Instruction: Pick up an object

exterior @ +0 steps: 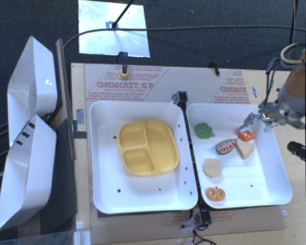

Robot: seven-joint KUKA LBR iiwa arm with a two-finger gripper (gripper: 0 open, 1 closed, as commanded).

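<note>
Dark grey carpet (pixel 205 14) all around, with a flat brown board with red letters (pixel 143 82) on top of it. On the board, two low white bins side by side. Off to the far left, two more white tubs (pixel 28 143), tipped up on the carpet. Up at the top, a shiny silver sheet (pixel 113 27) and a small yellow and blue clamp (pixel 124 64) on the board's edge.

Inside the left white bin (pixel 107 191), just a yellow plastic plate with three parts (pixel 147 147), flat near the middle.

Inside the right white bin (pixel 267 186), six little toy foods. Near the top left, a green leaf (pixel 204 130). Below and to its right, a grey slice with a red middle (pixel 225 146). Just beside that, a pale tan wedge (pixel 245 150). Right above the wedge, a small red and orange piece (pixel 245 136). Lower down, a round tan cookie (pixel 213 168). By the front wall, an orange round piece with holes (pixel 215 194).

Reaching in from the right, the grey arm with an orange band (pixel 294 91). At its tip, the metal gripper (pixel 246 125), right above the small red and orange piece and very near it. Too small and blurry to tell if touching. Cannot tell if squeezed or let go. Nothing seen lifted off the bin floor.
</note>
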